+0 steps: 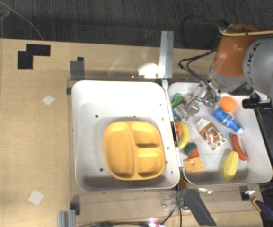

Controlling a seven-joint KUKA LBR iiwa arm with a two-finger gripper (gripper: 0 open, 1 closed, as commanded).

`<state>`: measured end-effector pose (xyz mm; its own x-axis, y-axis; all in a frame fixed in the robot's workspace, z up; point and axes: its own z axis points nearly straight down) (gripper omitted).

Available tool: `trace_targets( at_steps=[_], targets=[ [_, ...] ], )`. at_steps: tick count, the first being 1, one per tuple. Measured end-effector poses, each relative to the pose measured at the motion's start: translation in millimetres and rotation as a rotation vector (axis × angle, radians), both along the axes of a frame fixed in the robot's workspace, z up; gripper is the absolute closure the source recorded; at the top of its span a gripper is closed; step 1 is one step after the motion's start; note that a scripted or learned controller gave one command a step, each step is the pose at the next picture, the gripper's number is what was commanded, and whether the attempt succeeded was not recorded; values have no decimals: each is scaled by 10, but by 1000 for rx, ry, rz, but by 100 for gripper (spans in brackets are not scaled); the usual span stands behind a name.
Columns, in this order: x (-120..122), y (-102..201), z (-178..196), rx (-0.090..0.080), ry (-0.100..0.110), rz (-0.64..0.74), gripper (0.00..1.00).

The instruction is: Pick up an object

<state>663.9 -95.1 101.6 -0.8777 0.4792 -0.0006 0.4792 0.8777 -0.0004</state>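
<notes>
Small toy foods crowd the right white bin [264, 167]: a green plastic piece [177, 100] and a blue bottle [226, 119] flank the metal hand [196, 101]. Whether its grip is open cannot be told. Judged risk: such tight clutter may make it pinch nothing or snag two neighbours.

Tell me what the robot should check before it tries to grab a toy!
1. Hand is over the right white bin: ok.
2. Toys are in that bin, such as the yellow plastic corn cob, blue bottle and orange ball: ok.
3. Toys near the hand lie close together, like the green toy: not ok, crowded.
4. Hand is free of any toy: cannot tell.
5. Yellow divided plate sits in the left white bin, apart from the arm: ok.
</notes>
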Motion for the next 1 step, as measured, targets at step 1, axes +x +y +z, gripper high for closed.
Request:
trace_targets(
  at_steps=[1],
  targets=[
    [8, -25, -1, 7, 3, -87, 0]
  ],
)
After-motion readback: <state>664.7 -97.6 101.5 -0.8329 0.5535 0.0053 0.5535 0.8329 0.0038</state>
